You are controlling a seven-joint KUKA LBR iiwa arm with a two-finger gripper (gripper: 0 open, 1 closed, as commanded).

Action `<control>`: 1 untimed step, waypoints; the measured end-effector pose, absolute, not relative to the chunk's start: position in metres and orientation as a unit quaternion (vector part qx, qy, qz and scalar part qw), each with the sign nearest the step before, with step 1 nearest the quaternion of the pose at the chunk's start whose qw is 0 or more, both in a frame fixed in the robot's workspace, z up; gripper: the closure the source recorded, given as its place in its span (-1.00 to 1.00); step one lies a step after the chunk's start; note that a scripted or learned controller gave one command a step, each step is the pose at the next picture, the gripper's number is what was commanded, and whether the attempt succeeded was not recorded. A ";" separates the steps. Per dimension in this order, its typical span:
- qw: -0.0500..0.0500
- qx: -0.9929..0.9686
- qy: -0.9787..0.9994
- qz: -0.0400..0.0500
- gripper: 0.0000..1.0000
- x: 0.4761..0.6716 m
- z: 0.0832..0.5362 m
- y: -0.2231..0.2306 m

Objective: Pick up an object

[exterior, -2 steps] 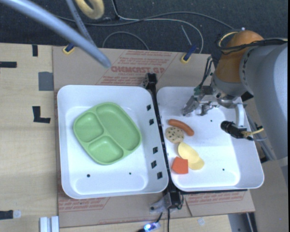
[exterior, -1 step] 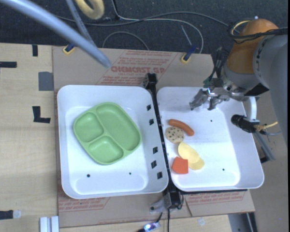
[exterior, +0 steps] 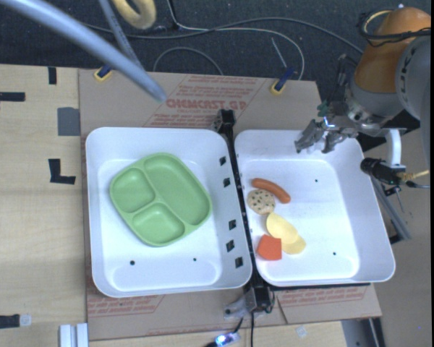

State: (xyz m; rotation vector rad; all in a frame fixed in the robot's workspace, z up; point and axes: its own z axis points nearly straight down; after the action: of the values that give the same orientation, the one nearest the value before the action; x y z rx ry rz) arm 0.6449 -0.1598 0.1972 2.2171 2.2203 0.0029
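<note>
In the right bin (exterior: pixel 347 215) lie a sausage (exterior: pixel 270 189), a speckled round cookie (exterior: pixel 261 202), a pale yellow piece (exterior: pixel 283 232) and an orange-red block (exterior: pixel 270 248), clustered near its left wall. My gripper (exterior: pixel 315 140) hovers over the bin's far edge, up and to the right of the sausage, well apart from the food. Its fingers (exterior: pixel 304 142) point down-left with a small gap and nothing between them.
The left bin (exterior: pixel 108 266) holds a green three-compartment plate (exterior: pixel 160 197). A black divider with clips (exterior: pixel 233 215) runs between the bins. The grey and orange arm (exterior: pixel 390 56) fills the upper right. Cables lie on the dark floor behind the bench.
</note>
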 end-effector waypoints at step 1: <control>0.001 0.707 0.708 0.001 1.00 0.646 0.242 -0.159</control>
State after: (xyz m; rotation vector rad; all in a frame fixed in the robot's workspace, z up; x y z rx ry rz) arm 0.6456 -0.1592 0.2424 2.2182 2.2219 0.0020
